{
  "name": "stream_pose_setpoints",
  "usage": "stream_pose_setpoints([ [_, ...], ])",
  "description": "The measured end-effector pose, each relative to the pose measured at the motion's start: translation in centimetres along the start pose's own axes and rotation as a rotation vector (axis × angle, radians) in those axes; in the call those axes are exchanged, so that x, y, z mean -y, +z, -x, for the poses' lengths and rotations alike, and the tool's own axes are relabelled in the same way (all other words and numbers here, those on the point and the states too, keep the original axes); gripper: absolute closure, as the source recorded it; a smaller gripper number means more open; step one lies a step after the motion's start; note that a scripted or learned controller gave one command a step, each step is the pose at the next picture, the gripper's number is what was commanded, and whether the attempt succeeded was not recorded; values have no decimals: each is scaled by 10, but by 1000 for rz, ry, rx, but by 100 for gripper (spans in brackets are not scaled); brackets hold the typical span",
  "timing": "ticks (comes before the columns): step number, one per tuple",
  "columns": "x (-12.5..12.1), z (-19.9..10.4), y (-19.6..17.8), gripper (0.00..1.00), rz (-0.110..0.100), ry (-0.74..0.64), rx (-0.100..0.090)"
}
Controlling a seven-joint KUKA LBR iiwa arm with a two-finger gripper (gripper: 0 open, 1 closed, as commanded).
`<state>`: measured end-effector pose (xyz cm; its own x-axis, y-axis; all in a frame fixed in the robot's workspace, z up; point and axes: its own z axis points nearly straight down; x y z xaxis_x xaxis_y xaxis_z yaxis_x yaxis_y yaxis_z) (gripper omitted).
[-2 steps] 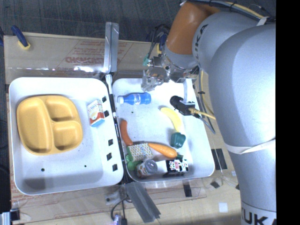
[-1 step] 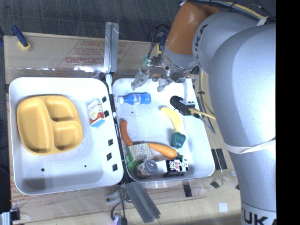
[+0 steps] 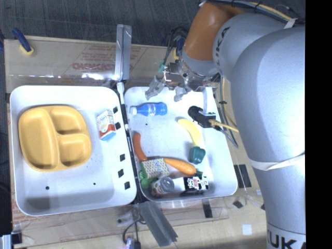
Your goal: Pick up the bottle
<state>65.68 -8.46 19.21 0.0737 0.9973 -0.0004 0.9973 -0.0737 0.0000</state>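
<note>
The bottle (image 3: 149, 109) is blue with a white cap and lies on its side in the far left corner of the right bin (image 3: 228, 154), cap pointing left. My gripper (image 3: 166, 92) hangs just beyond and slightly to the right of it, over the bin's far edge. Its two fingers (image 3: 153, 90) stand spread apart and open, with nothing between them. The bottle lies apart from the fingers.
The right bin also holds a banana (image 3: 191, 130), a teal pepper (image 3: 197, 154), a carrot (image 3: 179, 165), a red sausage (image 3: 139, 146), a small jar (image 3: 165, 184) and a dark box (image 3: 195, 183). The left bin (image 3: 72, 188) holds a yellow compartment tray (image 3: 54, 136) and a small carton (image 3: 106, 124).
</note>
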Motion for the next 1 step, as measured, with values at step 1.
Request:
stream_pose_setpoints([
  [1, 15, 34, 44, 0, -4, 67, 0],
])
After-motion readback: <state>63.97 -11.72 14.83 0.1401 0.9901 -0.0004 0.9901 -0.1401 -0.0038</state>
